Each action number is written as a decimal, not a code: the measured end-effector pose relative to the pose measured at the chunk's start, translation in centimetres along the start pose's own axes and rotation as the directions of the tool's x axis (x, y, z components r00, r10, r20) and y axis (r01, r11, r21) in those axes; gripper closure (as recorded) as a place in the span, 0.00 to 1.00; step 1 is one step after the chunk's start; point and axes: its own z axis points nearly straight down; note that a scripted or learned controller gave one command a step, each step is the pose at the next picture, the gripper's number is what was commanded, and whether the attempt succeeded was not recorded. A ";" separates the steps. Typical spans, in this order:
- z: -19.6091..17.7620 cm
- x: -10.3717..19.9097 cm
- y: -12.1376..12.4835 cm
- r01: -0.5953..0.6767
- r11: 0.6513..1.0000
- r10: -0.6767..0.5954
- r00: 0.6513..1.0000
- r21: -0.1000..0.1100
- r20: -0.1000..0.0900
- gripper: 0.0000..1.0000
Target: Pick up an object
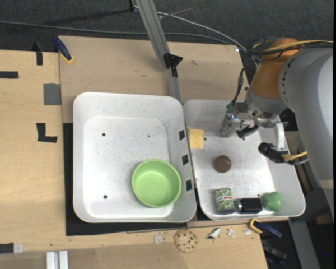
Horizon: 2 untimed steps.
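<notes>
We see the gripper [236,129] low over the far part of the right bin [204,110], and nothing sits between its fingers, though we cannot tell how wide they stand. Nearest to it, toward the camera and slightly left, lies one brown ball [222,163] on the bin floor, apart from the gripper. Off to the gripper's left, one yellow block [196,139] rests against the bin's left wall. Further toward the camera, along the near edge, we count three things in a row: one green can [223,200], one black object [248,205] touching it, and one green ball [272,201] at the end. Well to the left, the left bin [101,116] holds one green bowl [156,182]. Beyond the bins' near edge, one cookie [184,241] lies on the bench [22,167].
</notes>
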 end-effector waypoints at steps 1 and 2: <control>0.2 0.0 0.0 0.000 1.000 0.000 1.000 -0.004 0.000 0.00; -0.7 0.1 0.0 0.001 1.000 -0.001 1.000 -0.003 0.000 1.00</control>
